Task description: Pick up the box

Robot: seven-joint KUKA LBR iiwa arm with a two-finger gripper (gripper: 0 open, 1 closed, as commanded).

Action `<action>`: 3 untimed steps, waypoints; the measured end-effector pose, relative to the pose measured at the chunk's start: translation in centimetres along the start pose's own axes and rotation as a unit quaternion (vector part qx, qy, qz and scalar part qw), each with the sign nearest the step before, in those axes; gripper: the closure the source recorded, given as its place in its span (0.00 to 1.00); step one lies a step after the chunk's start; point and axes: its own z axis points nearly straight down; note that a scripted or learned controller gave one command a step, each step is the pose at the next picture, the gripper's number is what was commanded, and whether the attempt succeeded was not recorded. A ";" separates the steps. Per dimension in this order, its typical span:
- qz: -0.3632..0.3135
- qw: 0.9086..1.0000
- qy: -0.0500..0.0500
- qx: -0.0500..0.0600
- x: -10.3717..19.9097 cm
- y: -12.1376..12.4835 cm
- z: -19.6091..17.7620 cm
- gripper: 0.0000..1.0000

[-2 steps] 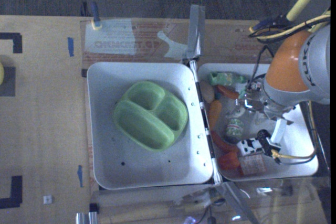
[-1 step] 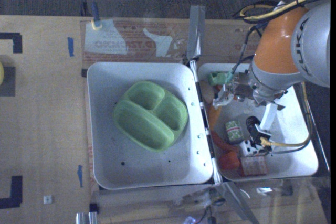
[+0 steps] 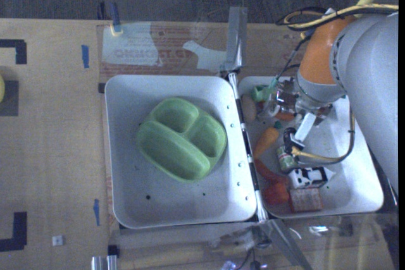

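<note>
**The arm reaches into the crowded right bin, with the box close by**

The gripper (image 3: pixel 308 177) is low in the right bin (image 3: pixel 364 196). It looks black and white from up here. The grey arm (image 3: pixel 373 85) with its orange band (image 3: pixel 319 54) comes down to it from above and from the right. Black cables (image 3: pixel 329 158) loop beside the wrist.

Lots of small things crowd around the gripper. An orange carrot (image 3: pixel 266 141) lies up and to the left of it. A red toy (image 3: pixel 271 183) lies just to its left, along the bin wall. Farther up the bin there is a brown rounded thing (image 3: pixel 249 109) and a small green thing (image 3: pixel 260 94). A little green and yellow part (image 3: pixel 286 158) sits just above the gripper, but it is too blurry to name.

The box (image 3: pixel 306 200) is just below the gripper, touching it or almost touching it. It is small, flat on top and reddish brown with speckles. It sits near the front wall of the right bin, right beside the red toy.

Well off to the left of the gripper is the left bin (image 3: pixel 126 186). A green tray (image 3: pixel 181 138) with three sections lies in it, turned at a slant.

I cannot tell if the gripper is wide or narrow, because it is seen from above and it is blurry. Nothing can be seen held in it. The arm hides part of the right bin, and the arm itself is cut off at the right edge.
</note>
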 end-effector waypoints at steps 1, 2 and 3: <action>0.099 0.995 -0.004 0.019 -1.1 4.1 0.3 0.00; 0.226 0.974 -0.012 0.018 0.4 3.2 0.4 0.00; 0.295 0.955 -0.004 0.007 0.4 2.3 0.2 0.00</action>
